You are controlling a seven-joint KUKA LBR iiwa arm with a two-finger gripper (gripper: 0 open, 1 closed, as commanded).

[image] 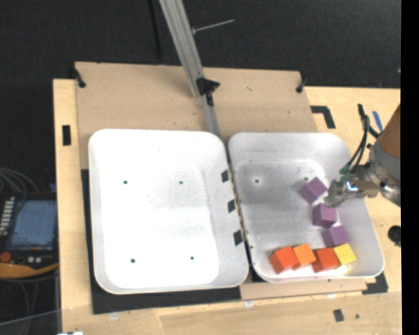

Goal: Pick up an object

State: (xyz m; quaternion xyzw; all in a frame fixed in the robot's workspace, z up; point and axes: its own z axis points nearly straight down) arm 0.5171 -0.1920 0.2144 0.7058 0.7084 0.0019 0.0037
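The right bin (265,159) holds several small blocks. Three are purple: one (313,189) near the middle right, one (325,215) just below it, and one (335,235) lower still. Along the front wall lie an orange block (284,258), a paler orange block (304,254), a red-orange block (326,259) and a yellow block (345,254). My gripper (337,194) reaches in from the right and hangs low over the bin, between the two upper purple blocks and just to their right. Nothing visibly sits in it.
The left bin (160,208) lies beside the right one, with black clips (232,204) along the shared edge. A metal strut (188,54) slants in from the top. A handheld pendant (28,229) rests off the bench at the left.
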